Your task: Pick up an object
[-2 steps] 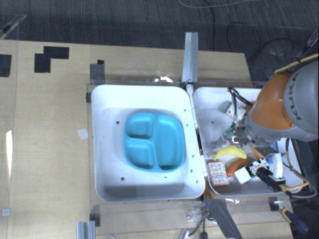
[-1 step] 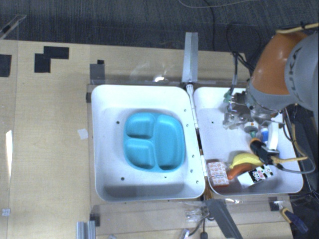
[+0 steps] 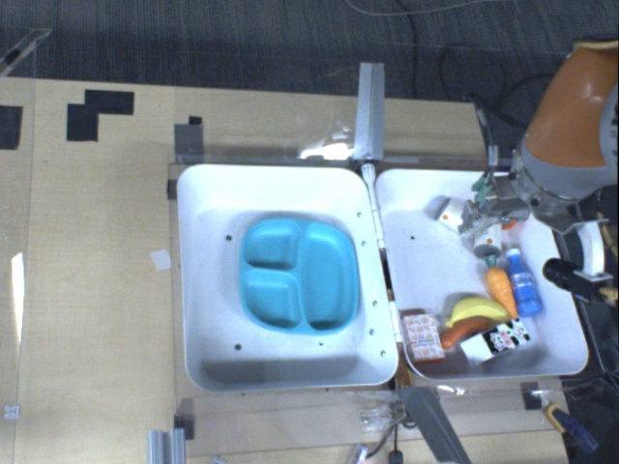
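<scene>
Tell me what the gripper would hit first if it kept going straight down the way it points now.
Probably the bare floor of the right bin. The gripper hangs over the bin's upper part, apparently pointing down. A small white and orange object lies just to its left, near enough to be clipped; depth is unclear.

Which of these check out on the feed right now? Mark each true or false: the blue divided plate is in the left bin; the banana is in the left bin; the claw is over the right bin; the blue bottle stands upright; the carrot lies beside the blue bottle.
1. The blue plate is in the left bin. True.
2. The banana is in the left bin. False: it lies in the right bin, near its front.
3. The claw is over the right bin. True, toward its far right part.
4. The blue bottle stands upright. False: it lies on its side.
5. The carrot lies beside the blue bottle. True, on the bottle's left in the view.
</scene>
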